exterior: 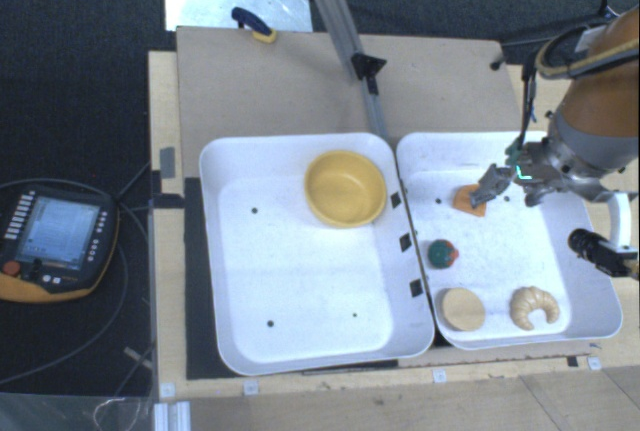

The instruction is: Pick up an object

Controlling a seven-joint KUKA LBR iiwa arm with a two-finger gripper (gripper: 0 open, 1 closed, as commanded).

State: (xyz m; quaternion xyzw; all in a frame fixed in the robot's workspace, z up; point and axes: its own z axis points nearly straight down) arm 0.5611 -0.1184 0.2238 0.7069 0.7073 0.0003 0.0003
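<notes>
— Gripper [497, 187] sits at the orange piece [468, 200] in the right bin [600, 319]; we can't tell its state.
— Agreed. Our worry: it's off to one edge, so the piece could slip out.

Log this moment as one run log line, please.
phase: reaching | claw over orange piece in right bin | grasp: not confirmed | right bin also: green ball, round biscuit, croissant | left bin: yellow bowl

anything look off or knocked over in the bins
Nothing stands out. The yellow bowl sits upright in the left bin; the orange piece, green-red ball, round biscuit and croissant lie apart in the right bin, nothing spilled.
</notes>
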